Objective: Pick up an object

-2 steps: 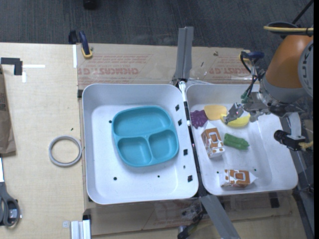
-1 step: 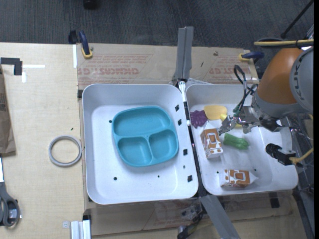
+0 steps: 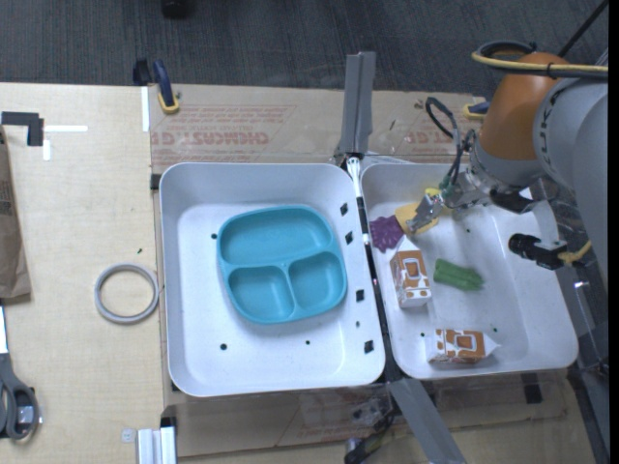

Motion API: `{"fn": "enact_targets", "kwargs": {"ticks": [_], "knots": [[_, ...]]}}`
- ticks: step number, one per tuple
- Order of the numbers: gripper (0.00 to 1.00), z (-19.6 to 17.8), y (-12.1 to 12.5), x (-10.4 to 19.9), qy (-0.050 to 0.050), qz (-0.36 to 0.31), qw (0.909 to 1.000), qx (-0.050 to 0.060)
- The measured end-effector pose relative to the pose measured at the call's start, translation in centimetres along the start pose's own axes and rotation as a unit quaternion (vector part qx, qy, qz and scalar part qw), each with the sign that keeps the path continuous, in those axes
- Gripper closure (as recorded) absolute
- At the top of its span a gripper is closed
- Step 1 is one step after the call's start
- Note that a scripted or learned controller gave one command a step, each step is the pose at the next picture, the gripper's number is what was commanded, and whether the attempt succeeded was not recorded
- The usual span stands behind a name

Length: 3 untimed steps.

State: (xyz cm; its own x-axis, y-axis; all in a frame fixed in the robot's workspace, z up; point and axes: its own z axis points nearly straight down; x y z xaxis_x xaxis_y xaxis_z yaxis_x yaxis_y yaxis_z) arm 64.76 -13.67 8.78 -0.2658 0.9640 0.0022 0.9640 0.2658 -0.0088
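You have two white bins side by side: the left bin (image 3: 184,288) holds one blue divided tray (image 3: 281,263) with three compartments, and the right bin (image 3: 542,341) holds the loose things. Count them there: two small orange-and-white cartons, one (image 3: 410,278) near the bin's left wall and the other (image 3: 459,346) near its front edge, one green piece (image 3: 457,275) just right of the first carton, one purple piece (image 3: 386,231) close to the left wall, and one yellow piece (image 3: 429,205) right at the gripper (image 3: 422,218). The gripper sits low in the back left part of the right bin, between the purple piece and the yellow piece; you cannot tell from this view whether its fingers are apart or together, or whether they hold anything, since the tips blur into the yellow piece. The arm (image 3: 542,114) covers the bin's back right corner. The bin's middle and right floor lies open. Outside the bins you see one tape ring (image 3: 126,292) on the bench and scissors (image 3: 16,406) cut off at the left edge
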Motion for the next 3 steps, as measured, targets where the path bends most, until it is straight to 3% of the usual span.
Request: {"fn": "enact_targets", "kwargs": {"ticks": [1, 2, 3], "knots": [[0.00, -0.1, -0.6, -6.4, -0.001, 0.022, 0.9997, -0.003], [1.00, -0.8, -0.6, -6.4, -0.001, 0.021, 0.9998, -0.002], [1.00, -7.4, -0.2, -3.1, -0.001, 0.139, 0.9904, -0.003]]}}
